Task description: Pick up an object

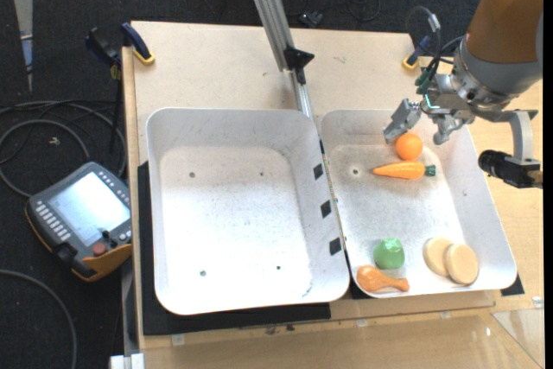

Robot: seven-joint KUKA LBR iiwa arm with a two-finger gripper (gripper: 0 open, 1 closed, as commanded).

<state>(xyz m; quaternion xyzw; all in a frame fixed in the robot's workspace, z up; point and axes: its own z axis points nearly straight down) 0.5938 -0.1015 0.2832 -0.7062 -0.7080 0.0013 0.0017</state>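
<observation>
Jaws spread above orange ball (pixel 409 146); carrot (pixel 400 171) lies crosswise (green tip right).

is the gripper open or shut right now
Open: the gripper has its two fingers spread apart, one either side above the orange ball.

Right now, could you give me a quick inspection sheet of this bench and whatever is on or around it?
Surface: wooden bench bearing left bin and right bin.
Job's things: orange ball, carrot, green ball, orange drumstick-like toy, two tan discs, all in right bin.
Clutter: nothing seen.
Grippers: gripper open, straddling orange ball from above.
Cables: black cables on floor.
Surroundings: control pendant, metal pole.
</observation>
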